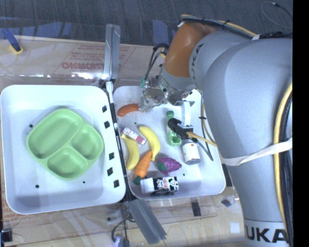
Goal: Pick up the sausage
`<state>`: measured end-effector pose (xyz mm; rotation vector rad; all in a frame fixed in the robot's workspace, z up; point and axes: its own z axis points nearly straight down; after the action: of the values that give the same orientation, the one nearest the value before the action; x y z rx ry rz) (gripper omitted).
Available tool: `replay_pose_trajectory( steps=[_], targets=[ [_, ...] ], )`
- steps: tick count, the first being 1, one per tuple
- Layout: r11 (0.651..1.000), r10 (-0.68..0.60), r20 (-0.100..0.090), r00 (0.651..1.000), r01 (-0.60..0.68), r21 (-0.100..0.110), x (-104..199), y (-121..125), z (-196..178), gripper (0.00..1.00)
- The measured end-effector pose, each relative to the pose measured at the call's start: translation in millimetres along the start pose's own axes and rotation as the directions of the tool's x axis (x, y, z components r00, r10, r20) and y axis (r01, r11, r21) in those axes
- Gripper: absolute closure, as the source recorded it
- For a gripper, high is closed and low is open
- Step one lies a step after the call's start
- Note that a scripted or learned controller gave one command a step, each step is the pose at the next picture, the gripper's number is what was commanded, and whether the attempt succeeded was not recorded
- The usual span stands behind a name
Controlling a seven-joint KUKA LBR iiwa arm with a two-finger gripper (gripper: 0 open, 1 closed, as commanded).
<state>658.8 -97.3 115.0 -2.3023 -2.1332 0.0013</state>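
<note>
The big grey arm (247,102) with its orange band fills the right side of the scene, bending over the right shallow white bin (208,181) and hiding much of that bin's far corner. Beside it, the left shallow white bin (20,189) holds a light green plastic divided plate (65,143) with three compartments, lying a little left of centre. Down at the arm's wrist, the metal two-finger gripper (147,103) hangs low over the near-left part of the right bin, and whether it is spread or closed cannot be told from here, as the wrist hardware covers it. The small orange-red toy sausage (127,109) lies on the floor of the right bin in its upper-left corner, near the dividing wall, its right end just beside or touching the gripper tip; it looks to be resting on the bin, not lifted. Below it lie two yellow toy bananas, one (150,141) in the middle of the bin and another (131,152) nearer the wall, with a small pink-and-white wrapped packet (134,135) between them. An orange toy carrot (142,164) slants beneath the bananas, next to a purple bunch of toy grapes (168,163). A small white bottle (190,152) stands near the arm, and a black-and-white cow-patterned carton (165,184) lies along the bin's lower edge.
</note>
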Motion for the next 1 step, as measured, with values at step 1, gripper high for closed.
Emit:
replay_pose_trajectory(
  steps=[1],
  targets=[
    [1.000,0.000,0.000,1.000,0.000,0.000,0.0,-0.1,0.1,0.00]
  ],
)
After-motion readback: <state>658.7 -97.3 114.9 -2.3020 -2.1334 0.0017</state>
